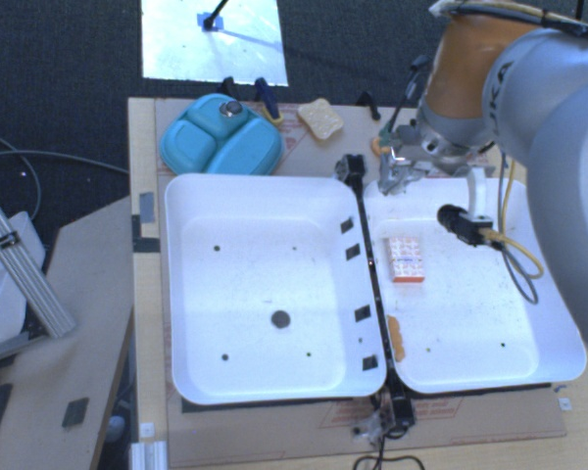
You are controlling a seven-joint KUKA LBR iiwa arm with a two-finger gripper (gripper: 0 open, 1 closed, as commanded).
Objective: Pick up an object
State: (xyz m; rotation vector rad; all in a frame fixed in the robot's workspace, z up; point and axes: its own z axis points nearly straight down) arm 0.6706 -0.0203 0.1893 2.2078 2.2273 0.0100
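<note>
While the hand hangs at twelve o'clock, grip unclear, it should descend squarely over the small box.

We find two bins side by side on the table. In the left bin a small disc lies near the middle. In the right bin a small box lies toward the left wall. Behind the left bin sits a divided tray, with a sponge to its right. The claw hangs over the right bin's rear left corner.
</note>
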